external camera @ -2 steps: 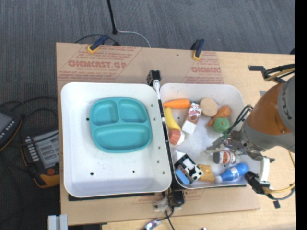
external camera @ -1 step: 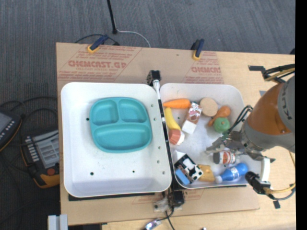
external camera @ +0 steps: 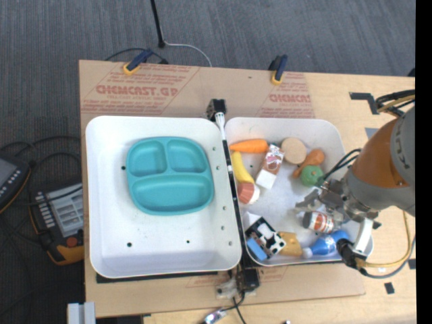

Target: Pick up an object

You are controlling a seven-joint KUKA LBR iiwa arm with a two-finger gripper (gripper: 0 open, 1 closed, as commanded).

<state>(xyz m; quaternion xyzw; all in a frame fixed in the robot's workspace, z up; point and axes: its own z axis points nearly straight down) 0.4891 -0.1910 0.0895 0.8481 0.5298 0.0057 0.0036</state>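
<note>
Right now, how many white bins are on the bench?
2. The left bin holds a teal divided plate; the right bin holds the pile of toy food, with the gripper over it.

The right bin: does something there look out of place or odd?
Nothing looks spilled or broken. The toys lie jumbled in the right bin; the banana rests against its left wall. The teal tray sits flat in the left bin.

A teal tray (external camera: 169, 175) lies in 1 white bin (external camera: 108, 248); the carrot (external camera: 248, 146) is orange.
</note>
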